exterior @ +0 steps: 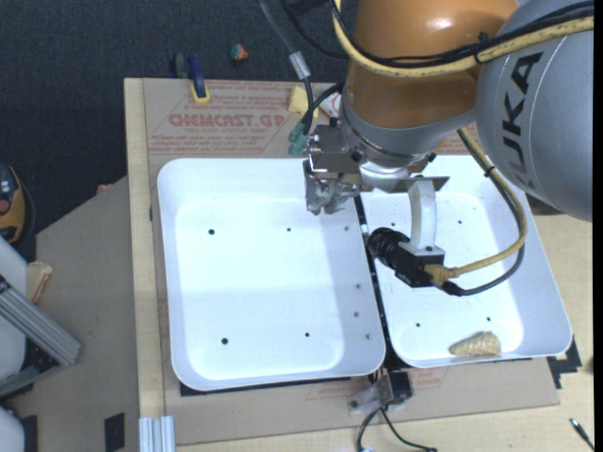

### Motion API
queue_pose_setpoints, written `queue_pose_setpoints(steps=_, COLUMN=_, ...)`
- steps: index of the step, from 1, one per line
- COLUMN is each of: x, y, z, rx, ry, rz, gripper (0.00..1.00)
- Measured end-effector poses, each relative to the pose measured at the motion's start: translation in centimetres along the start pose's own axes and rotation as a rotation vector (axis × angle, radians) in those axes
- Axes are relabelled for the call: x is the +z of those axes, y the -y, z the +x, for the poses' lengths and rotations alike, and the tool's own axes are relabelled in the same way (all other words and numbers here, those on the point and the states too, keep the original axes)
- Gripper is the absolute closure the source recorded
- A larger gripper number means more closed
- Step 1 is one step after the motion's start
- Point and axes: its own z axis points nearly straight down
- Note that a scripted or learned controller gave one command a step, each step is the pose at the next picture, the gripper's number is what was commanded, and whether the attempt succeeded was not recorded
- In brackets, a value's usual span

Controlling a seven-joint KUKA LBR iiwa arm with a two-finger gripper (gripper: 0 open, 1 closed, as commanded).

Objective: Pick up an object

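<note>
The bench (pixel 236 125) bears two white bins (pixel 254 281) side by side.

"CHEMCAST. G.P" in red on the brown board (pixel 226 119) behind the bins, "UKA" in black on the grey arm (pixel 542 92)

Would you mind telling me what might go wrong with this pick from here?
The gripper is at the left bin's far right corner, while the one tan object lies at the right bin's near edge, so closing here would likely grab nothing. The yellow cable loops low over the right bin and might snag.
</note>
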Motion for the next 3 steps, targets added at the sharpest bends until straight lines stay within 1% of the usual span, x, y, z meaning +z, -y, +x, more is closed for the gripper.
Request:
queue_pose_setpoints(steps=1, x=7.2, y=-3.5, z=5.3, rx=0.003, ry=0.001, rz=0.003, gripper=1.00)
queue_pose_setpoints(steps=2, x=0.8, y=-1.6, z=6.5, rx=0.004, ry=-0.003, rz=-0.011, gripper=1.00)
queue_pose_setpoints(steps=3, x=6.2, y=3.7, z=7.2, rx=0.005, ry=0.003, rz=0.005, gripper=1.00)
